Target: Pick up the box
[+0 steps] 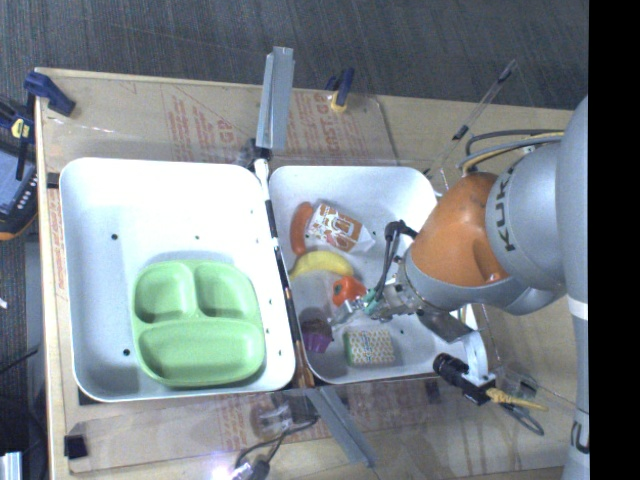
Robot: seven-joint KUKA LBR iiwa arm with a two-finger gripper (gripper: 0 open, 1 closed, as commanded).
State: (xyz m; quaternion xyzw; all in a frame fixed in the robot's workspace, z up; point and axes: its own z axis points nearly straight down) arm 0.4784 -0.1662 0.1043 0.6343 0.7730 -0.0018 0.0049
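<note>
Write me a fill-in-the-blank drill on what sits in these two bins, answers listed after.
1. The green divided tray lies in the ____ bin.
2. The box lies in the right bin, just above the ____ banana.
3. The arm's end effector hangs over the ____ bin.
4. The green tray has ____ compartments.

Missing words: left; yellow; right; three

Grey arm (545, 218), orange wrist band, black cables.
</note>
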